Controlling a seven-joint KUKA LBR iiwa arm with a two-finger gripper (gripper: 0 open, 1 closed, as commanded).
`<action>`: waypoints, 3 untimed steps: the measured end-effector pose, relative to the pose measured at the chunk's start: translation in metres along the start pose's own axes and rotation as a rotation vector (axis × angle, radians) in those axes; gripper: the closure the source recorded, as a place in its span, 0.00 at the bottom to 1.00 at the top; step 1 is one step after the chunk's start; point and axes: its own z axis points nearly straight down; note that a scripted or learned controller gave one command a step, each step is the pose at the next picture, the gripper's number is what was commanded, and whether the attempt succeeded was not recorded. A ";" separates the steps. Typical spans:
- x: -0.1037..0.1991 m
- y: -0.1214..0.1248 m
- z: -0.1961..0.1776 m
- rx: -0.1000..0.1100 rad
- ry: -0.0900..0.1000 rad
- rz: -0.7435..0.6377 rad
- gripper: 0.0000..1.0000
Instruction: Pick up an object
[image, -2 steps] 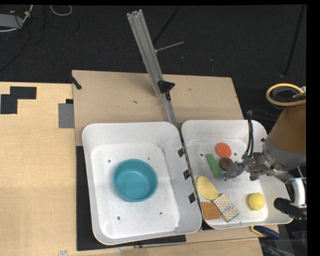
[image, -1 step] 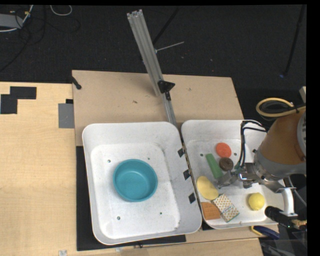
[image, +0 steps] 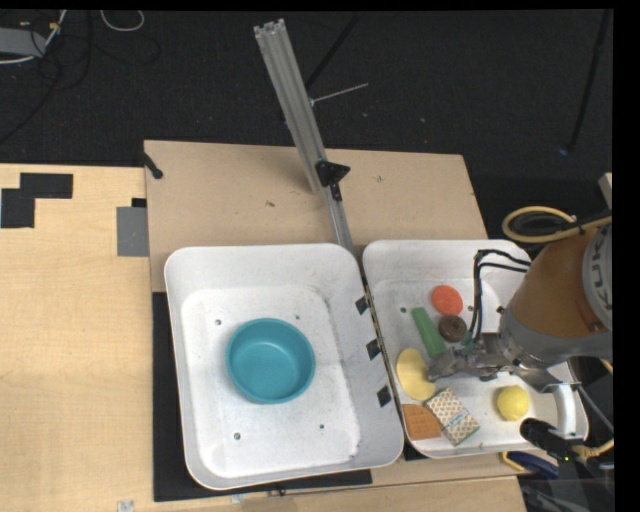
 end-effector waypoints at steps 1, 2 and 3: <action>-0.001 0.000 -0.011 -0.002 -0.001 0.001 1.00; -0.001 -0.004 -0.072 -0.005 -0.001 0.001 1.00; 0.000 -0.003 -0.134 -0.005 -0.001 0.000 1.00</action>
